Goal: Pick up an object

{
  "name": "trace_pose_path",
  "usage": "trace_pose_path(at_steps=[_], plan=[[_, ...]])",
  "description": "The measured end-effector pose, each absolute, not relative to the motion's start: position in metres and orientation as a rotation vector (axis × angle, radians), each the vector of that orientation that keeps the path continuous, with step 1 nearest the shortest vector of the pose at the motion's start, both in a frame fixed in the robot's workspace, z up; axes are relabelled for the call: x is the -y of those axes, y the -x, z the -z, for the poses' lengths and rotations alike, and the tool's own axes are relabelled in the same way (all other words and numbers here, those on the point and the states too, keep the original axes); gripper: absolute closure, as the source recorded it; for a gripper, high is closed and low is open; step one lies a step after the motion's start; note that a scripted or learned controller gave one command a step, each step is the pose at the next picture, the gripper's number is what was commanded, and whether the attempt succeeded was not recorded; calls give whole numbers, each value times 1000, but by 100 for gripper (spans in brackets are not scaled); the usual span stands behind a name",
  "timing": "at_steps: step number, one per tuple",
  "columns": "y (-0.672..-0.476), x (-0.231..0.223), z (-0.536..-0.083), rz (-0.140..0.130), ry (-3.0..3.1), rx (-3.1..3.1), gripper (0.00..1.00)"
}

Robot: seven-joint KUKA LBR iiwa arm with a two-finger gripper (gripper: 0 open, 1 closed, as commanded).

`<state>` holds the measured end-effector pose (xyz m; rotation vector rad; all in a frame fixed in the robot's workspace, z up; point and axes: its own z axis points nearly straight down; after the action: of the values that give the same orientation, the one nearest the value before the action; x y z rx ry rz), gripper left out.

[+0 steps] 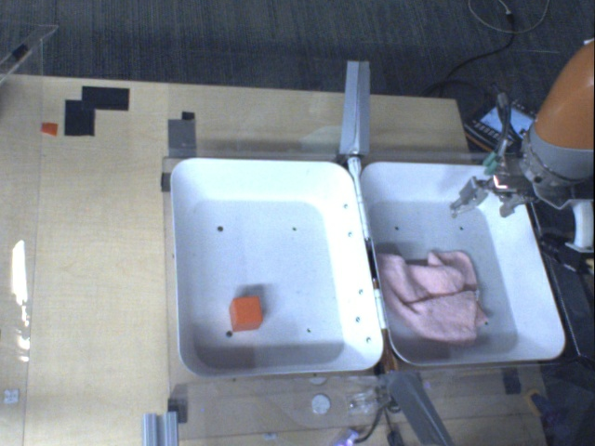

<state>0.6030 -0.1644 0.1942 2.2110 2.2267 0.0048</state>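
While the claw (485, 193) hangs over the upper right part of the right bin (548, 295), you see its fingers spread with nothing between them; the pink cloth (432, 295) lies below-left of it, the orange block (246, 313) far left in the left bin (200, 249)

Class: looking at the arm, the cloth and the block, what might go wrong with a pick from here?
1. The gripper hovers over bare floor of the right bin, apart from the pink cloth; closing here would likely grab nothing.
2. The crumpled cloth may slip out.
3. The orange block lies across the divider, a longer reach.
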Motion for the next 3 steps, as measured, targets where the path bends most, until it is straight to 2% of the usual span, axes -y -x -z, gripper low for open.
trace_pose_path(at_steps=[1,2,3], plan=[[-575,162,-96,-8,-2018,-2398,0],[-541,175,-91,-12,-1856,-2515,0],[-536,194,-91,-10,-1673,-2641,0]])
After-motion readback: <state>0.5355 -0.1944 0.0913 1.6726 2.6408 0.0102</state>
